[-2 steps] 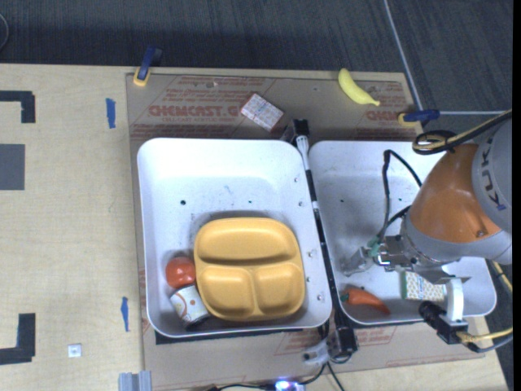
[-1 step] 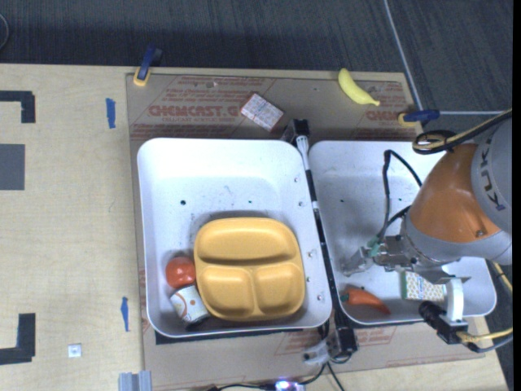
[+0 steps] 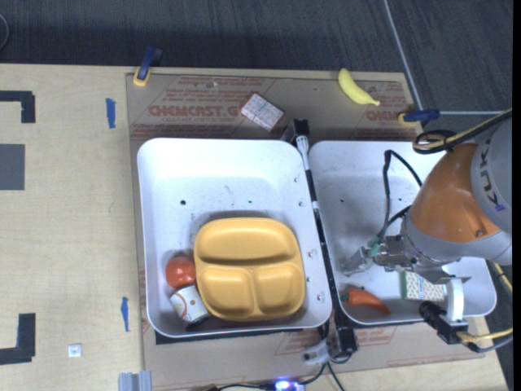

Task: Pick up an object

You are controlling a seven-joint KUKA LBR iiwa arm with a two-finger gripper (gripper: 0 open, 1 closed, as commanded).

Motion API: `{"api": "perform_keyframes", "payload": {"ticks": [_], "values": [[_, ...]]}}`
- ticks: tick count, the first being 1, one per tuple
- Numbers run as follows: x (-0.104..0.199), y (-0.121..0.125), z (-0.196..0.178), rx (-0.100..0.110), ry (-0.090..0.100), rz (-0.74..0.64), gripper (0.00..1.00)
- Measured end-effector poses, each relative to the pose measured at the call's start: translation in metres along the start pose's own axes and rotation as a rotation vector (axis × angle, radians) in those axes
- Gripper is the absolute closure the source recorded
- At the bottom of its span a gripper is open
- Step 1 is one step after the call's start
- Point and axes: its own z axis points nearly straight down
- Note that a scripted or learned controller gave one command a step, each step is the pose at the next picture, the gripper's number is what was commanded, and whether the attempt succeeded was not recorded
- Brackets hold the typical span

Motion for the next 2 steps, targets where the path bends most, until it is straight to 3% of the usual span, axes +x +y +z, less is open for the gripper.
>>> {"api": "perform_keyframes", "payload": {"ticks": [2], "values": [[-0.0003,0.0001,0.0,0.0,0.0,0.0,0.0]]}}
